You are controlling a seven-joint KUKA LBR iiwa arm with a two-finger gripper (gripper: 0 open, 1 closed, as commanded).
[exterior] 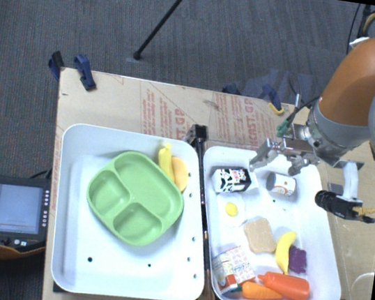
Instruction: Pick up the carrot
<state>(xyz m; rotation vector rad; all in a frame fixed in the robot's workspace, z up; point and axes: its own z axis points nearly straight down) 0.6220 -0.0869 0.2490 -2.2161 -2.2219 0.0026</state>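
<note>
With the spread, empty fingers of the grey two-finger gripper (279, 158) held over the right white bin's (332, 250) far end, a long travel is needed to the tapered orange carrot (286, 286) lying at the near edge, best pinched across its width.

— Where's the arm (364, 82)?
— At the far right, its orange band high and big in view, the grey wrist sloping down and leftward from it.
— And the gripper (279, 162)?
— Hanging at the wrist's left end. Its jaws stand spread apart, pointing down, with nothing between them.
</note>
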